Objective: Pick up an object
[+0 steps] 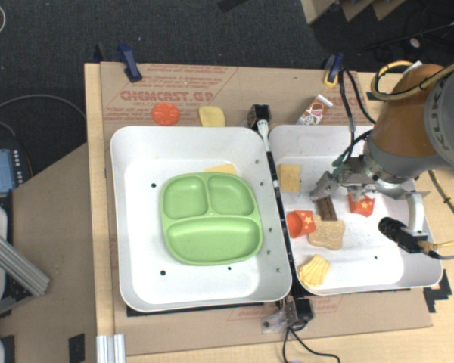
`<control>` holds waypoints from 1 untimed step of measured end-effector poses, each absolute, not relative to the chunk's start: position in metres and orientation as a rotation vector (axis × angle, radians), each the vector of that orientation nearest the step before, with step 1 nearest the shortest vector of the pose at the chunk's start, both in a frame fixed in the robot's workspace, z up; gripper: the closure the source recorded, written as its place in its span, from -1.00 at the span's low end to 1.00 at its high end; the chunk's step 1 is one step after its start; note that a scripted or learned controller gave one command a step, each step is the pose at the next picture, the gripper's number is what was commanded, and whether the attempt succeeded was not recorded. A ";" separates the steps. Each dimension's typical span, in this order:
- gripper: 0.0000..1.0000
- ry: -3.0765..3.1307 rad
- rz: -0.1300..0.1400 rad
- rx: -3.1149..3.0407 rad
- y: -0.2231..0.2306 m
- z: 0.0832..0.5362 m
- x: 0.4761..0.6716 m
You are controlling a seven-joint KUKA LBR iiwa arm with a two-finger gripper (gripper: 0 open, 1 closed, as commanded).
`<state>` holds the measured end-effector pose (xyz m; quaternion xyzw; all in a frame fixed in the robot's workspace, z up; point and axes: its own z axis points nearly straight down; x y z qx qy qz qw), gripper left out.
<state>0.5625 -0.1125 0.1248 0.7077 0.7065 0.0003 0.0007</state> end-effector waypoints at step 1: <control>-1.00 2.225 -0.005 2.227 -0.104 0.082 0.557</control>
